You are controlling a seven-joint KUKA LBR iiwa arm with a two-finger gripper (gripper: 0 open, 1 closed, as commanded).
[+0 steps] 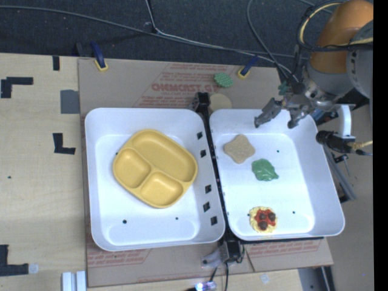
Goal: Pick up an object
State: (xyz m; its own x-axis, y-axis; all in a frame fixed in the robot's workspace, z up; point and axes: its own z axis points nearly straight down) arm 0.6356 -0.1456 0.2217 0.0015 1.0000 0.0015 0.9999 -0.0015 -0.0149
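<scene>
A pale wooden bench top fills the left side, marked with several black tape pieces. On it lies a brown cardboard sheet printed with faded red lettering, held at its far edge by 2 blue and yellow clamps. Beyond the bench, dark blue-grey carpeted floor stretches across the top, crossed by thin cables. Lighting is even and soft

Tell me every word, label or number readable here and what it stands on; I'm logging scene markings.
Red printing on the cardboard sheet above the bins: upside down and too blurred to read.
More faint red printing on the cardboard's bottom edge below the left bin: also unreadable.
Nothing else carries legible text.
</scene>
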